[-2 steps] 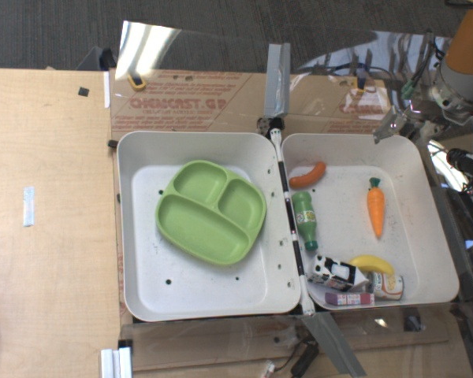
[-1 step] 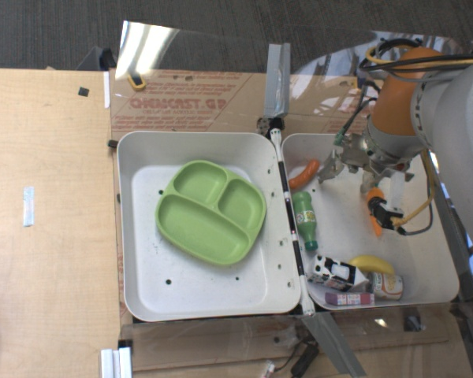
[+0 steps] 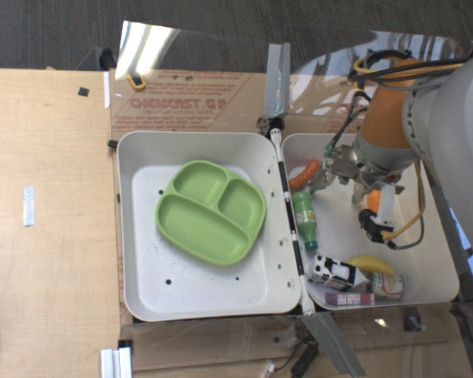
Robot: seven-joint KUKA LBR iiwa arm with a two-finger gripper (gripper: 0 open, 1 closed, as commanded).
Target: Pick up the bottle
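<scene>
One bottle [image 3: 303, 219] lies in the right bin [image 3: 427, 264] against its left wall. Gripper [image 3: 351, 186] hovers nearby; opening state cannot be told

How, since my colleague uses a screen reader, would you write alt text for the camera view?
A green bottle lies in the right bin along its left wall, the gripper apart from it, over the bin's middle. A banana and packages lie near that bin's front; the left bin holds a green divided plate.

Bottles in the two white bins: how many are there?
1. A green bottle lies along the left wall of the right bin, just below an orange carrot-like thing. The arm covers part of that bin, so another may be hidden.
</scene>
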